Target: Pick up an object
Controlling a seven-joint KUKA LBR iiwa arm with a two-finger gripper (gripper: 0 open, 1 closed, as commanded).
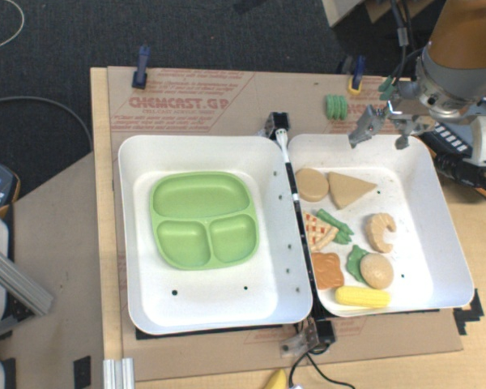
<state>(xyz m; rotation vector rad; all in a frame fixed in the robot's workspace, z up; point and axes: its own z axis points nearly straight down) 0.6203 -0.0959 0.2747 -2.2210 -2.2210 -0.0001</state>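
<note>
At the upper right of the frame the grey arm with its orange band is seen above the far edge of the right bin, and the jaws are spread open with nothing between them, poised over the bin's upper rim. Toy foods are gathered in the right bin: a round tan piece beside a tan wedge, a lattice-topped slice, green pods, a curled shrimp-like piece, an orange square, a round bun and a yellow corn cob nearest the lower rim. A green divided tray lies in the left bin. Both bins rest on a cardboard-covered desk, where a small green object sits just beyond the right bin.
</note>
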